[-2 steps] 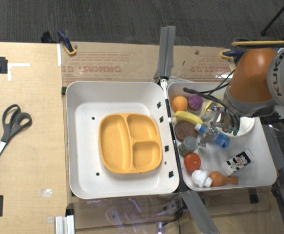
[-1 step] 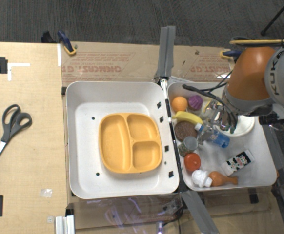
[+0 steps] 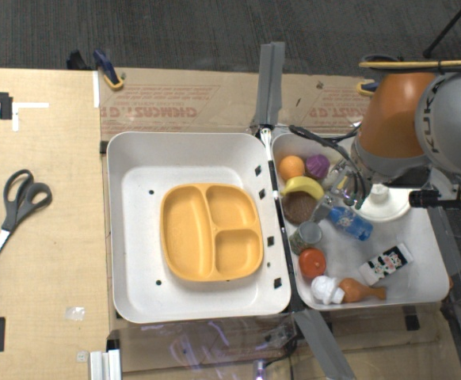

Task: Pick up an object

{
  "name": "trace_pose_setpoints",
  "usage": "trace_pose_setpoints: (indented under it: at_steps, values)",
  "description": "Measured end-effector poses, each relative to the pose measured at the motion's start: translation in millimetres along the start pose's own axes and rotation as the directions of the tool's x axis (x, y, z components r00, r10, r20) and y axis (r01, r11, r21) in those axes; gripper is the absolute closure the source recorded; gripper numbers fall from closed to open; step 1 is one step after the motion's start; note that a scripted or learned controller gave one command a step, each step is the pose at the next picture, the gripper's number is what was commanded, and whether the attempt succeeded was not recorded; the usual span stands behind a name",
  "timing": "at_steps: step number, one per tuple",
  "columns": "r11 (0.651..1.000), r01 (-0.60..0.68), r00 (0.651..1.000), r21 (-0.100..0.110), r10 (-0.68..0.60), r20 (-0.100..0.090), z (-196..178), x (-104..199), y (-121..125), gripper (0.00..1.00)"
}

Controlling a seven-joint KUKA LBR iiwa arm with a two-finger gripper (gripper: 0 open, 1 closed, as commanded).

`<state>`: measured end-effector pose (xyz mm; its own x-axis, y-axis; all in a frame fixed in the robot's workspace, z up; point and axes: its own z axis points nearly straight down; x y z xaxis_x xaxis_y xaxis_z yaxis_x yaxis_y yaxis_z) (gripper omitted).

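My gripper (image 3: 338,190) hangs low over the right bin (image 3: 420,287), under the orange band of the arm. It is just right of a yellow banana (image 3: 302,185) and a brown round piece (image 3: 298,207), and just above-left of a blue bottle (image 3: 349,222) lying on its side. At the bin's back left lie an orange (image 3: 291,166) and a purple grape bunch (image 3: 317,165). Further forward are a grey cup (image 3: 308,233), a red tomato (image 3: 312,261), a white and orange drumstick (image 3: 343,291) and a black and white carton (image 3: 386,263).
The left bin (image 3: 127,236) holds a yellow divided plate (image 3: 211,231). A white round object (image 3: 382,202) sits partly under the arm. Scissors (image 3: 13,208) lie on the bench at far left. A grey divider post (image 3: 268,85) stands behind the bins.
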<state>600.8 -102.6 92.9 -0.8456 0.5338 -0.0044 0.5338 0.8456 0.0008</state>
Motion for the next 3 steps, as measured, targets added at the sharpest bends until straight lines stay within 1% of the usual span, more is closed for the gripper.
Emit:
trace_pose_setpoints:
  at_steps: [1,2,3]
  values:
    - [1.0,0.0,1.0,0.0,0.0,0.013,-13,-4,-2,1.0]
    - [1.0,0.0,1.0,0.0,0.0,0.013,-13,-4,-1,0.0]
    - [0.958,-0.287,0.958,0.002,0.287,-0.004,1,60,-36,0.0]
